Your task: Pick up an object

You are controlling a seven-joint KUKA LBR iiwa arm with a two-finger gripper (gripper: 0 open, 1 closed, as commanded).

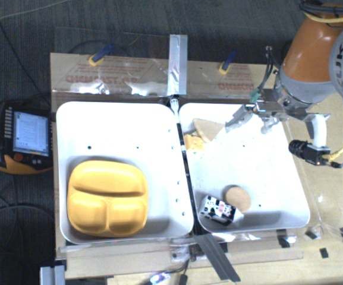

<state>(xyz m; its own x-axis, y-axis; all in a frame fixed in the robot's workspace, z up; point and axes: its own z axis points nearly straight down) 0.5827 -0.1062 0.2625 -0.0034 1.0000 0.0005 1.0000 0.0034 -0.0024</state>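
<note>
pincer (246,116) low over right bin (290,183)

Two white bins (123,114) – one yellow loaf-shaped block (107,196), one round cork disc (237,198)

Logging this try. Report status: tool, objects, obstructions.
Tool over right bin, far left corner, nothing seen between fingers. Tan piece just beside it; round cork disc and small printed box near front. Path unobstructed.

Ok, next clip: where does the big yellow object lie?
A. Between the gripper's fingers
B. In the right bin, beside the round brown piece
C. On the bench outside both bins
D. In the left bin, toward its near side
D: the big yellow object rests on the floor of the left bin, near its front wall, alone in that bin.
</note>
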